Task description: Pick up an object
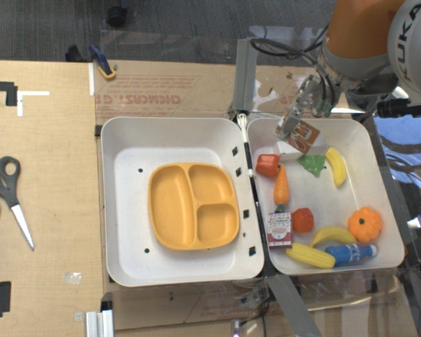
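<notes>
My gripper (299, 126) hangs over the back left part of the right bin (379, 188), shut on a small brown packet (305, 137) that sits tilted between the fingers, above the bin floor. Below it lie a red pepper (267, 165), an orange carrot (281, 184), a green leafy piece (312, 163) and a yellow banana (336, 166). Nearer the front are a red tomato (302, 220), a red-and-white carton (279, 228), a corn cob (310, 255), a second banana (332, 236), an orange pumpkin (365, 222) and a blue bottle (351, 254).
The left bin (119, 188) holds a yellow divided plate (194, 206). Scissors (10, 195) lie on the wooden bench at far left. A grey upright post (244, 76) stands behind the gap between the bins.
</notes>
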Available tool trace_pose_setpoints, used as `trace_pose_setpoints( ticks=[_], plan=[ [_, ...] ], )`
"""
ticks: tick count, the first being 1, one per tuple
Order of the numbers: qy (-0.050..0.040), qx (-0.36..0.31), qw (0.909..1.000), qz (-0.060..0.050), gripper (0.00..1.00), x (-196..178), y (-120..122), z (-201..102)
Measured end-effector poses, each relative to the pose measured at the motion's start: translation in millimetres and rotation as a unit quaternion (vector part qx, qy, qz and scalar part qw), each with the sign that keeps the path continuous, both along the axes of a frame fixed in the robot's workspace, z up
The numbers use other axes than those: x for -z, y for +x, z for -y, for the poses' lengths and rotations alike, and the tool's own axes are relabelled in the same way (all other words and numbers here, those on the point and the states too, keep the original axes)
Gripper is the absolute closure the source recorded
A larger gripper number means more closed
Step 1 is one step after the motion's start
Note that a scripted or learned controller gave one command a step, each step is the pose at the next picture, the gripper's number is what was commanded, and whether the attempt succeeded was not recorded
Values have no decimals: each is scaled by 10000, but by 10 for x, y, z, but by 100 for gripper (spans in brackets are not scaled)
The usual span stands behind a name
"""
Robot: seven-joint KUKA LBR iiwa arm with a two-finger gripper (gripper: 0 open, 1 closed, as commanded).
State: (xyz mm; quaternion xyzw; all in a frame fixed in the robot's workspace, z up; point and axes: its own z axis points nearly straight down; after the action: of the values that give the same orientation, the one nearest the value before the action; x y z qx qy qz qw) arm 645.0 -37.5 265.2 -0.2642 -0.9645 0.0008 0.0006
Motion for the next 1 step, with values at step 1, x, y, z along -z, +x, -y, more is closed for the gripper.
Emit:
trace_pose_setpoints(
  ticks=[1],
  plan=[
    [-4, 492, 9988, -18, 100, 143, -248, -650]
  ],
)
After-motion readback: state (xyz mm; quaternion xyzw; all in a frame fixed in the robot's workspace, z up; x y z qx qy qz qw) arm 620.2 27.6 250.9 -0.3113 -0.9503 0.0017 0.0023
